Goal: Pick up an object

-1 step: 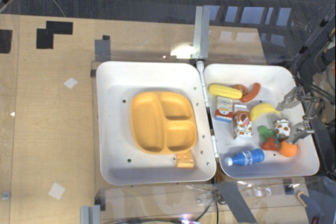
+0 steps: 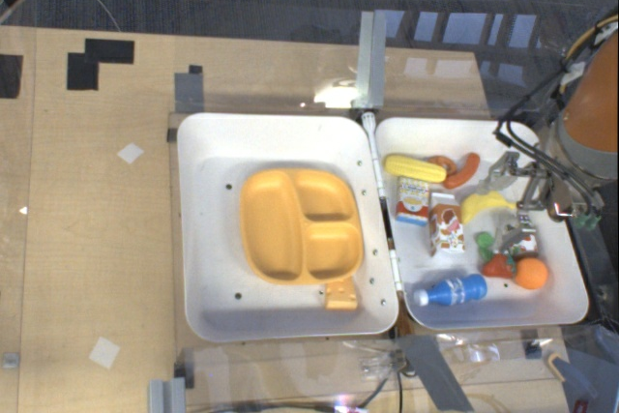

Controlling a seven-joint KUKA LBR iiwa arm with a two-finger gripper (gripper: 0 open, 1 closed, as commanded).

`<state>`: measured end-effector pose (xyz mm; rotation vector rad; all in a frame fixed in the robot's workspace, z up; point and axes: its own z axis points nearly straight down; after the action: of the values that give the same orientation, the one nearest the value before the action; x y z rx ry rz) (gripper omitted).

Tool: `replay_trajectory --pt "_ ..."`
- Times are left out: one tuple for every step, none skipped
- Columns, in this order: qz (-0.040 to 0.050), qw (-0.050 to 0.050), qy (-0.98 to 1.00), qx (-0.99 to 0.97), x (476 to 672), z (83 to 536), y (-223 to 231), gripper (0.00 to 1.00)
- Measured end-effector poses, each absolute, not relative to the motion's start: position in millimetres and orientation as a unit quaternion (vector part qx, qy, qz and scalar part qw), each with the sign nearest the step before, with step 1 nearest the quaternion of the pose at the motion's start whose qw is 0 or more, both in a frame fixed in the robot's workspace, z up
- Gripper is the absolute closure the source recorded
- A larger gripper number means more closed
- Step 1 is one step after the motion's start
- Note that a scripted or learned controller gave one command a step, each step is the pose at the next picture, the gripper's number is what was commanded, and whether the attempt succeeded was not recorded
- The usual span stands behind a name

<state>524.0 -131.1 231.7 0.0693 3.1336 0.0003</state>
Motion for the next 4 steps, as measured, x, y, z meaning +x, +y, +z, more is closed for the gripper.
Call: replay_trajectory --pt "-0.0011 0.007 0.998 0.069 527.0 294 -160 0.00" --pt "0.0009 -0.002 0.999 0.046 541.4 119 -205 0.00" --pt "0.0010 0.007 0.963 0.270 599.2 89 -169 0.00" --pt "-0.0109 -0.014 0.917 0.399 645.9 88 -157 0.00"
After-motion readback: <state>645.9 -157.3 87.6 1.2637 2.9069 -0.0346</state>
